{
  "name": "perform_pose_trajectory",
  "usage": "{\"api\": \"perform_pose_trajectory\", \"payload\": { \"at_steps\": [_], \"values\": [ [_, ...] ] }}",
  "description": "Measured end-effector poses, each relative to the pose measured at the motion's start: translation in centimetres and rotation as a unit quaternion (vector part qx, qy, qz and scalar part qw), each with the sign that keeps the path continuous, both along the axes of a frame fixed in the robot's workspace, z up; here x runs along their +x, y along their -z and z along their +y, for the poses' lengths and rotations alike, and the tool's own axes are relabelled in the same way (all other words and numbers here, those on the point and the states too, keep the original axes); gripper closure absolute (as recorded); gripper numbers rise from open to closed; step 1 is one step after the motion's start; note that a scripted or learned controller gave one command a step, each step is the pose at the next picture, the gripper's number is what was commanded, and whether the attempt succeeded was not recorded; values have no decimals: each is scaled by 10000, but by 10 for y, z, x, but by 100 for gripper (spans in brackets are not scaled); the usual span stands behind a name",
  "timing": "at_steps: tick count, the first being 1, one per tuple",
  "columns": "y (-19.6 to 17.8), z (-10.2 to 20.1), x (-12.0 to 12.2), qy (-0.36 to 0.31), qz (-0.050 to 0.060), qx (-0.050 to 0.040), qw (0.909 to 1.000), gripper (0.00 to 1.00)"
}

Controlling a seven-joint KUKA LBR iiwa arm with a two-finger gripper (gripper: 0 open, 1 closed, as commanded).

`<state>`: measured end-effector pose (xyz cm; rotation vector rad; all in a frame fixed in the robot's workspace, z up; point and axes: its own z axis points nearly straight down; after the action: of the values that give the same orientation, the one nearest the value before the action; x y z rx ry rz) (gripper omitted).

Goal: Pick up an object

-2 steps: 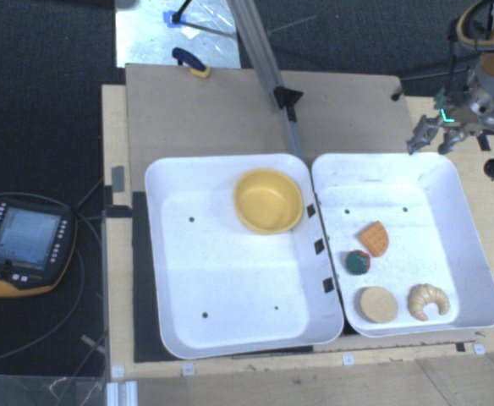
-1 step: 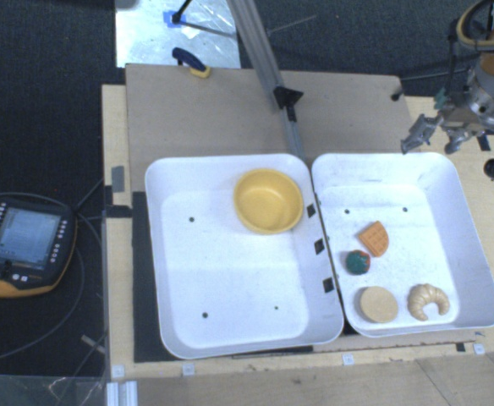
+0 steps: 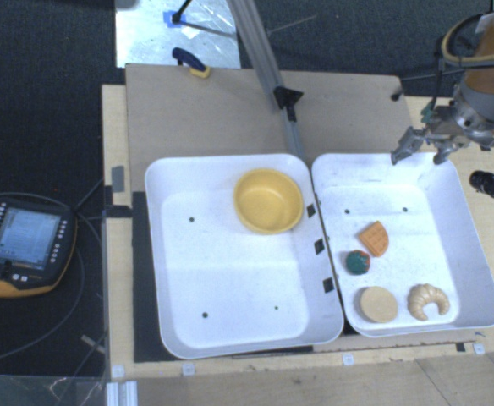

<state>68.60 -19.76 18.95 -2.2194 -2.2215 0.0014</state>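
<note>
A pendant [image 3: 19,245] is seen on the floor at far left. A yellow bowl [image 3: 268,200] is set at the back of the left bin [image 3: 188,311]. In the right bin [image 3: 467,227], an orange wedge [image 3: 373,238], a green ball [image 3: 358,262], a tan disc [image 3: 376,304] and a croissant [image 3: 428,300] are gathered toward the front. The gripper [image 3: 419,152] is held above that bin's back edge, fingers spread, nothing between them, well apart from the items.

no text, label or number is legible anywhere.
</note>
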Motion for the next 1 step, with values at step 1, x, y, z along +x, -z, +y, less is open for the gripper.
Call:
{"api": "perform_pose_trajectory", "payload": {
  "at_steps": [1],
  "values": [
    [58, -2, -8, 4, 2, 1, 10000, 0]
  ]
}}
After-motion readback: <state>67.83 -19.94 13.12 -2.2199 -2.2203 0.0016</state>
